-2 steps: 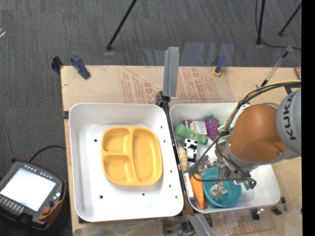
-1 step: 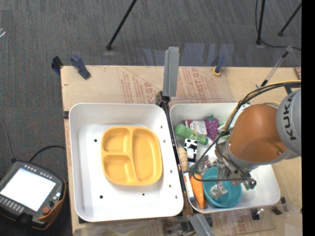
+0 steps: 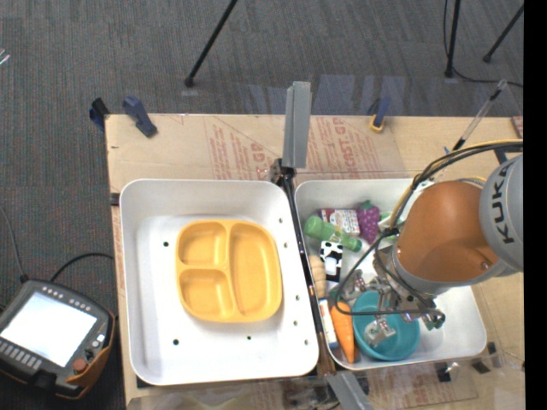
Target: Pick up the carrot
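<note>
Orange plastic, the carrot [image 3: 344, 332] lies at about 7 o'clock in the right bin [image 3: 468, 314], by its left wall beside a teal bowl [image 3: 389, 336]; likely light, stiff, slick, best pinched mid-body across its width. Whether the gripper [image 3: 395, 313] holds anything, I cannot tell
</note>
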Robot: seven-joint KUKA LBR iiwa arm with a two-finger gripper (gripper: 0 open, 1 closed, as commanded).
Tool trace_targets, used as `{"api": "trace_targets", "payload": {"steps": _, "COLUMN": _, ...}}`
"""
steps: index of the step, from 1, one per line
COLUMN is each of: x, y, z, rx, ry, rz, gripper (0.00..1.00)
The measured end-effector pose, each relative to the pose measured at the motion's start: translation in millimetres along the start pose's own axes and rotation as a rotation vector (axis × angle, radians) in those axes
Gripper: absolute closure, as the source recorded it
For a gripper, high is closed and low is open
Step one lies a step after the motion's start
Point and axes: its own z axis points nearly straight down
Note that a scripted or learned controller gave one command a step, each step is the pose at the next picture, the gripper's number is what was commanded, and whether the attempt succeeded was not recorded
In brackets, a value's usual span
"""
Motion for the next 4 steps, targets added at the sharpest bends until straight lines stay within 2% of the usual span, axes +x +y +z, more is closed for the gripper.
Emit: {"api": "trace_targets", "payload": {"steps": 4, "x": 0.0, "y": 0.0, "z": 0.0, "rx": 0.000, "ry": 0.000, "rz": 0.000, "gripper": 0.00}}
